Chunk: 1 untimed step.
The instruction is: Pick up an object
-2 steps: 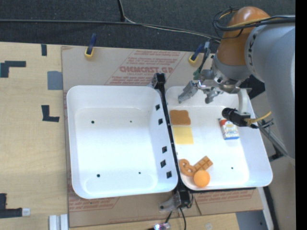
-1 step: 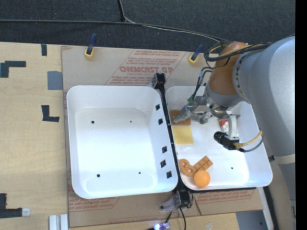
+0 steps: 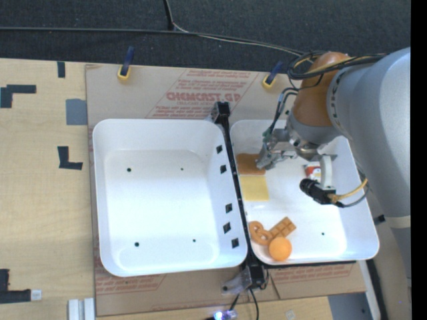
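My gripper [image 3: 267, 160] is low in the right bin [image 3: 347, 242], near its left wall and far end. Its tip sits at the right edge of a tan flat block [image 3: 245, 163]. Just in front of that block lies a pale yellow square pad [image 3: 254, 188]. An orange ball [image 3: 280, 249] rests at the bin's near edge, touching an orange perforated bracket [image 3: 271, 229]. A small red and white object [image 3: 312, 172] shows under the arm's wrist. The arm's body hides much of the bin's right side.
The left bin [image 3: 110, 179] stands beside the right one, a black divider strip [image 3: 230, 179] with clips between them. Both rest on a cardboard sheet [image 3: 193, 92] held by yellow clamps. A black cable [image 3: 323, 193] loops off the wrist.
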{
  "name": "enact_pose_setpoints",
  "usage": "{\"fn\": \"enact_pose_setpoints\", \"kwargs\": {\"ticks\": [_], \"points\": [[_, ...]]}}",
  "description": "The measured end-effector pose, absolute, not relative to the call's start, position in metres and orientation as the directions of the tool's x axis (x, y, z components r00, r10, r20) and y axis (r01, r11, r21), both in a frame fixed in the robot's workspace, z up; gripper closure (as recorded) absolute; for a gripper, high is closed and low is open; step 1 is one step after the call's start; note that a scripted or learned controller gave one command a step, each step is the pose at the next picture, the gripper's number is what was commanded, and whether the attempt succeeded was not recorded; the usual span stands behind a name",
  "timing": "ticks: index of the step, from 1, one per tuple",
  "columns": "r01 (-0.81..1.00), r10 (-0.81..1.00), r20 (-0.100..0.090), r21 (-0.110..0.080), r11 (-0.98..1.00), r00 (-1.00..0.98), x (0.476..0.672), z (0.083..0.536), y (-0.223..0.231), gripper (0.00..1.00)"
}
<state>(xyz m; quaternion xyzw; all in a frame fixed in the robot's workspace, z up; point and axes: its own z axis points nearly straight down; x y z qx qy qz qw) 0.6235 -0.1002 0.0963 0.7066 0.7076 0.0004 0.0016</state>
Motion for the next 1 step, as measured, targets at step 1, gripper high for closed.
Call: {"fn": "enact_pose_setpoints", "kwargs": {"ticks": [1], "points": [[1.000, 1.000, -0.001, 0.005, -0.001, 0.001, 0.5495, 0.0874, -0.0943, 1.00]]}}
